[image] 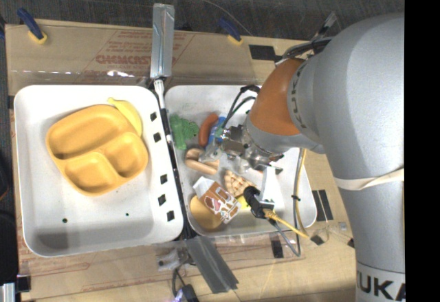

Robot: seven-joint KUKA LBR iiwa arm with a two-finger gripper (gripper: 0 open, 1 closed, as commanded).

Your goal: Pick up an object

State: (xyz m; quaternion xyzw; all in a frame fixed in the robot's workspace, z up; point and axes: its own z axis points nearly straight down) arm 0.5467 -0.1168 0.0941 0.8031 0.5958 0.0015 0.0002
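My gripper (234, 146) hangs low over the middle of the right bin (306, 204), under the orange band of the wrist. It sits among a pile of small items: a green leafy piece (183, 131), a red sausage (207, 128), a small blue object (220, 130), a tan stick (199, 166), a brown printed packet (221, 201) and a round ochre piece (203, 214). The wrist hides whatever lies directly beneath it.
The left bin (41, 225) holds a yellow divided tray (96, 149) with a yellow banana-shaped item (129, 113) at its upper right. A metal divider (162, 39) runs between the bins. A yellow cable (289, 226) trails from the arm over the right bin's front edge.
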